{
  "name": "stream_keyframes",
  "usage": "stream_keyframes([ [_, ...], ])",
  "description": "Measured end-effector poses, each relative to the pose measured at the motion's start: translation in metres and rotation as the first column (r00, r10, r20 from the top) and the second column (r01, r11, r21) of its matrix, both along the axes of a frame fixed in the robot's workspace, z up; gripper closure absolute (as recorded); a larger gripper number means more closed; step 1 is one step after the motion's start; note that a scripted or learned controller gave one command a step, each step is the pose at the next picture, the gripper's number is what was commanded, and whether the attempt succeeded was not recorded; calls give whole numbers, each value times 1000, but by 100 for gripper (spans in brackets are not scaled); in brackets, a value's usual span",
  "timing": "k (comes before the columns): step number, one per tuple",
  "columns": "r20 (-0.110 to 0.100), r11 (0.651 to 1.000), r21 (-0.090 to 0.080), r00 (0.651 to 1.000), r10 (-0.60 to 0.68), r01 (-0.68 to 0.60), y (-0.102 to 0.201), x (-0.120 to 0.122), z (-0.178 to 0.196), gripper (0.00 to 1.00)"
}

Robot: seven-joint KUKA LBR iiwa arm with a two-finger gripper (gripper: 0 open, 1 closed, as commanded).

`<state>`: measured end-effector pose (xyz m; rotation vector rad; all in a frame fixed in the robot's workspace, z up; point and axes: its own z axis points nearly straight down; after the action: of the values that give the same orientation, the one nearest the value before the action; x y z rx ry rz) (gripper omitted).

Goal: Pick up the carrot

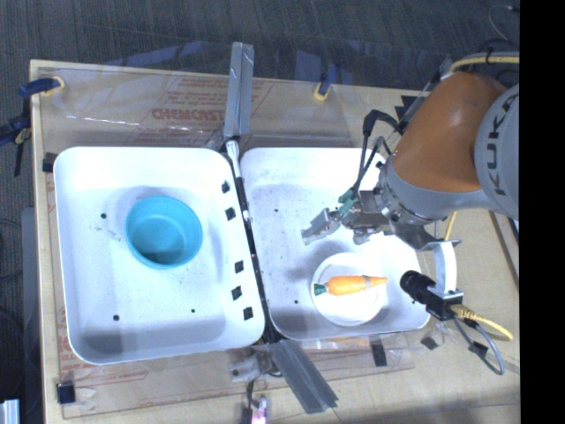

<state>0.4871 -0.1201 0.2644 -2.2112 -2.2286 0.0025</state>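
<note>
An orange carrot (355, 284) with a green stub at its left end lies across a small white plate (349, 311) in the front part of the right bin (282, 263). My gripper (323, 220) hangs over the middle of that bin, a little behind and to the left of the carrot. It is open, with nothing between its fingers, and is apart from the carrot. The grey arm with its orange band (441, 135) reaches in from the right.
A blue bowl (163, 230) stands upright in the left bin (88, 307). A raised divider (240, 254) with black clips separates the two bins. Cables and a black fitting (428, 291) hang by the right bin's front right corner.
</note>
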Motion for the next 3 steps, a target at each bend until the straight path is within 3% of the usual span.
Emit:
stream_keyframes([
  [1, -1, 1000, 0, 1000, 22, -22, -66, -3, -61, 0],
  [2, 5, 994, -1, 994, 107, -107, -90, -9, -172, 0],
  [3, 8, 993, -3, 993, 114, -114, -90, -7, -161, 100],
])
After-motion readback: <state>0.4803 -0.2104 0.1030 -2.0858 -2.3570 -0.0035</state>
